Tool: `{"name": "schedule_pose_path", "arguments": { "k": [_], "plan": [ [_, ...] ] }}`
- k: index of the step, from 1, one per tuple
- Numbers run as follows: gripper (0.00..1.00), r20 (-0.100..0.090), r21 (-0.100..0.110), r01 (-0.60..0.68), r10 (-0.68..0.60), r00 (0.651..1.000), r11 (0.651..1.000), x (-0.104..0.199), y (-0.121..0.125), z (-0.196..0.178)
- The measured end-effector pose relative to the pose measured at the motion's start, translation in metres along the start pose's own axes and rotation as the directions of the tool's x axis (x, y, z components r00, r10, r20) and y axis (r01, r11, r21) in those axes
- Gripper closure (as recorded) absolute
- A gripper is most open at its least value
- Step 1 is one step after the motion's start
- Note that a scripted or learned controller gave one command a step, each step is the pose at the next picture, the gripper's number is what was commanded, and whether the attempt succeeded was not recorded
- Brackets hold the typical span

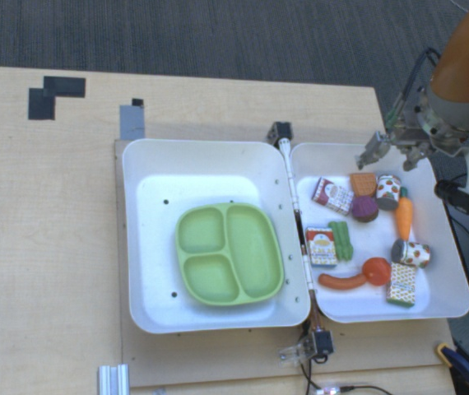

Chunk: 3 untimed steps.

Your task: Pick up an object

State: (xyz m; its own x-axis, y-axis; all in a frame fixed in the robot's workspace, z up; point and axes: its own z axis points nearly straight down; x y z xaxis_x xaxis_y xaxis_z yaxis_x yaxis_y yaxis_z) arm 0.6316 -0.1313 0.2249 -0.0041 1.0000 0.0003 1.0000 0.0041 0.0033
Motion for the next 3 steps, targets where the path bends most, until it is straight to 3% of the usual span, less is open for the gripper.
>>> {"name": "schedule_pose_path", "arguments": {
  "k": [1,2,3],
  "plan": [
    [0.0,0.003,-0.013,0.0,0.0,1.0,1.0,0.01,0.014,0.123],
    [1.0,0.004,-0.02,0.002,-0.002,1.0,1.0,0.011,0.016,0.111],
    [1.0,0.001,-0.001,-0.001,0.001,1.0,1.0,-0.075,0.037,0.119]
  ]
}}
